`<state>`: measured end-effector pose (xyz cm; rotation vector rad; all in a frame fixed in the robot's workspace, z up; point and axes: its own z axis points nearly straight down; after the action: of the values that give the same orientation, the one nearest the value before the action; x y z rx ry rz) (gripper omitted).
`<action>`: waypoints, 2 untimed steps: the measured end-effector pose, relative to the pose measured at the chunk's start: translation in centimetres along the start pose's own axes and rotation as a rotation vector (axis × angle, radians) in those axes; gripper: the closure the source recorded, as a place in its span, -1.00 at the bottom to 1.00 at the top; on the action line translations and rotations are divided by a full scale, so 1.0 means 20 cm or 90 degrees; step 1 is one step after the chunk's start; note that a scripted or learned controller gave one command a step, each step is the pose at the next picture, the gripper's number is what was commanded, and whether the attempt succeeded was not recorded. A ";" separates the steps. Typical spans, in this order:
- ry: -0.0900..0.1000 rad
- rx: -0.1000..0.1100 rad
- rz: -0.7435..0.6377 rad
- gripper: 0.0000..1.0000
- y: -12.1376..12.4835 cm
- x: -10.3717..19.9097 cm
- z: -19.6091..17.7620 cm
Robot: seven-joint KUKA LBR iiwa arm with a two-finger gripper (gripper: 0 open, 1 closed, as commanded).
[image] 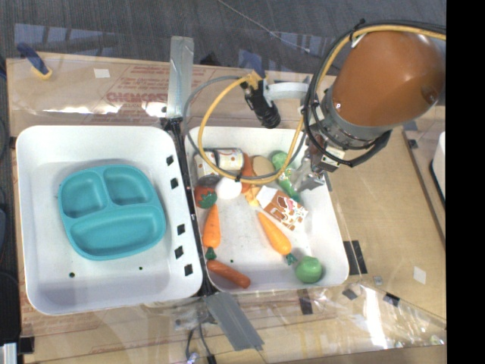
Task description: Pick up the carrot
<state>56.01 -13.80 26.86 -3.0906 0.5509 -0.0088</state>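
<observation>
We've got the carrot (274, 232) lying in the right bin (333, 233), long axis diagonal, fat end up-left by the snack packet (289, 211), tip pointing down-right at the green apple (309, 268). Gripper (309, 174) hovers near the bin's upper right; can't tell how its jaws stand.

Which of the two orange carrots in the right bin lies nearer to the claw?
The orange plastic carrot in the middle of the right white bin, beside the small printed packet. The other orange carrot lies along the bin's left wall, farther from the claw.
</observation>
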 end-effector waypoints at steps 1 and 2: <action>-0.001 0.000 -0.043 1.00 0.24 0.22 0.02; 0.001 0.002 -0.101 1.00 0.28 0.25 -0.28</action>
<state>58.72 -20.77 32.40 -3.1228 0.3049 -0.0121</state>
